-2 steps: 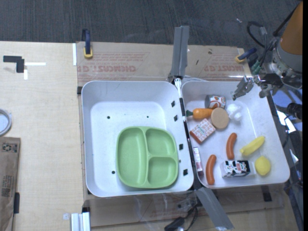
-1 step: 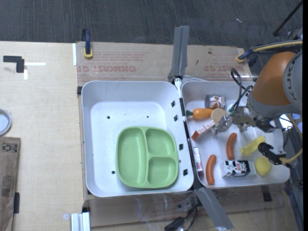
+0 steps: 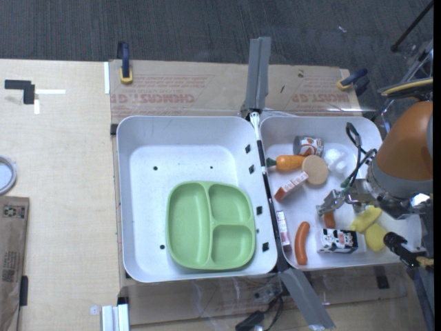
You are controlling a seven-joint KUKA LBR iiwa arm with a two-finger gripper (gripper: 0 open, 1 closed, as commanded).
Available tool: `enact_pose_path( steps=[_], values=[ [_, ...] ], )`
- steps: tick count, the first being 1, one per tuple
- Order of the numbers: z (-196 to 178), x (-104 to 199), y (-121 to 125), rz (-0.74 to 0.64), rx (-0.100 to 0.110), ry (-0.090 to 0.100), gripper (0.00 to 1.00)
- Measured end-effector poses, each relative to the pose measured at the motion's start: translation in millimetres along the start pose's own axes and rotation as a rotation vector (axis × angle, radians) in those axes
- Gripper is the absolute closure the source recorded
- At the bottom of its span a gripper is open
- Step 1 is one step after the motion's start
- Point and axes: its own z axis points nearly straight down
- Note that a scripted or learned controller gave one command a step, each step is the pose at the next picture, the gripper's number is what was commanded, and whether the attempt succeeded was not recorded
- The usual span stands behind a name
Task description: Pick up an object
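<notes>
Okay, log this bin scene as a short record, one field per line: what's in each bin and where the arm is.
left bin: green divided plate
right bin: carrot, can, round tan piece, sausage, small black and white carton, banana
arm: over the right bin, reaching in from the right
gripper: low over the right bin, near the carton; finger state unclear
</notes>
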Motion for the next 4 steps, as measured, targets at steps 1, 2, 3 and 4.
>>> enact_pose_path(
  steps=[1, 2, 3, 4],
  values=[
    [-77, -9, 0, -0.097, -0.002, -0.001, 0.0],
    [0, 24, 31, -0.107, 0.0, -0.001, 0.0],
    [-8, 23, 30, -0.103, 0.001, -0.001, 1.0],
    [-121, 101, -29, 0.031, 0.0, -0.002, 1.0]
  ],
)
